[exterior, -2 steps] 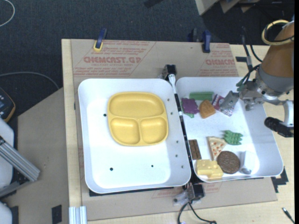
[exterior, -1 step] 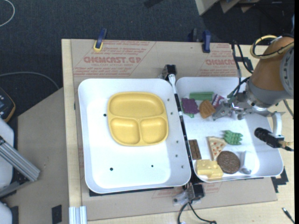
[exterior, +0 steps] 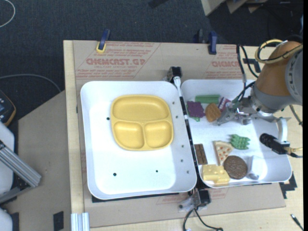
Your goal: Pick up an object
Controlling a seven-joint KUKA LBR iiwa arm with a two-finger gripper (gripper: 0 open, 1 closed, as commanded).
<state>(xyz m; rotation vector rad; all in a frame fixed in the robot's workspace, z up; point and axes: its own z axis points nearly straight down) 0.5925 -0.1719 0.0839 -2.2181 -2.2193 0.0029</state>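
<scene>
Camera view, my reading: the brown board (exterior: 159,57) under the bins carries red print, "CHEMCAST GP", repeated and partly cut off at the right. I count two white bins. One yellow three-compartment plate (exterior: 142,121) lies in the left bin (exterior: 96,143). In the right bin (exterior: 274,165) I count eight toy foods: one green bar (exterior: 207,99), one purple piece (exterior: 195,109), one tan piece (exterior: 212,112), one green leafy piece (exterior: 239,141), one pizza slice (exterior: 222,151), one brown strip (exterior: 200,154), one round brown patty (exterior: 235,167), one yellow cheese block (exterior: 215,173). My gripper (exterior: 230,113) sits low just beside the tan piece; whether the pincer is apart or together I cannot tell.
</scene>
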